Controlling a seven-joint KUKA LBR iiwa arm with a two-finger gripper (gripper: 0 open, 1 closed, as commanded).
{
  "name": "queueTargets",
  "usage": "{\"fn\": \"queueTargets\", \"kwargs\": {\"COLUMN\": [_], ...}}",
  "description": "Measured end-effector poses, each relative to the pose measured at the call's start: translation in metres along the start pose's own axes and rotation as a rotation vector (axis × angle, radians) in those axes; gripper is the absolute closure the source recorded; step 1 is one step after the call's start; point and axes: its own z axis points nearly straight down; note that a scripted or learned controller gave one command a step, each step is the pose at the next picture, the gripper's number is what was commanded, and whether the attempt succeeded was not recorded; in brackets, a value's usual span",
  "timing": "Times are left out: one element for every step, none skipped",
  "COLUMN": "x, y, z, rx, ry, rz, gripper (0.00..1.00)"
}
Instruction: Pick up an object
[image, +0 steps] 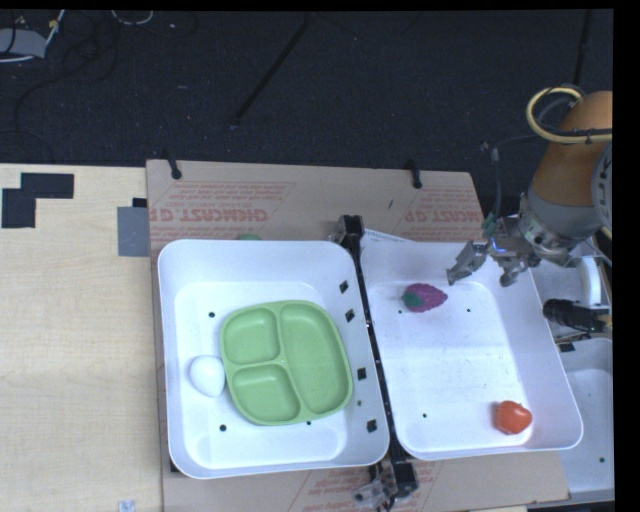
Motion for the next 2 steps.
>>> {"fn": "queueTargets", "kwargs": {"x": [0.0,0.008], "y": [0.003,0.002], "z": [-0.009,0.052], "rx": [-0.014,-0.009], "ry": [-0.003,-0.002], "rz": [-0.002,-0.004], "gripper": [0.0,0.0]}}
